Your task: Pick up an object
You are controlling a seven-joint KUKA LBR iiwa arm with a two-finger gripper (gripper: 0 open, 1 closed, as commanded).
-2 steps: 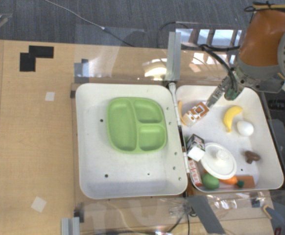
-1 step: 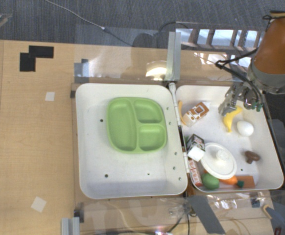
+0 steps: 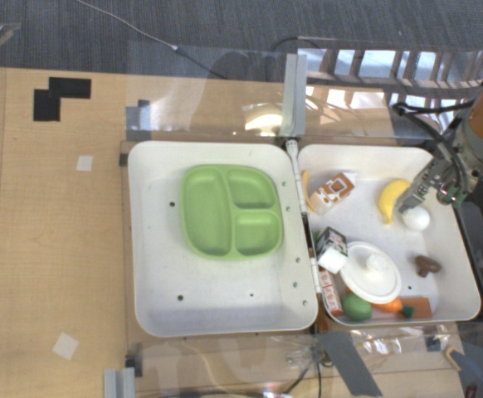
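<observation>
My gripper (image 3: 422, 192) comes in from the right and hangs over the right bin (image 3: 451, 247), at its upper right part. It sits just right of a yellow banana (image 3: 391, 198) and just above a small white egg-shaped ball (image 3: 416, 219). Nothing I can see is held in it. Other items in this bin are a small brown-and-white carton (image 3: 331, 191), a white round lidded dish (image 3: 372, 273), a little brown piece (image 3: 426, 264), a green lime (image 3: 356, 307) and an orange carrot (image 3: 392, 308).
The left bin (image 3: 158, 288) holds a green divided plate (image 3: 229, 211). A dark-and-white box (image 3: 331, 244) and a red packet (image 3: 325, 287) lie along the right bin's left wall. A metal post (image 3: 293, 89) stands behind the divider between the bins.
</observation>
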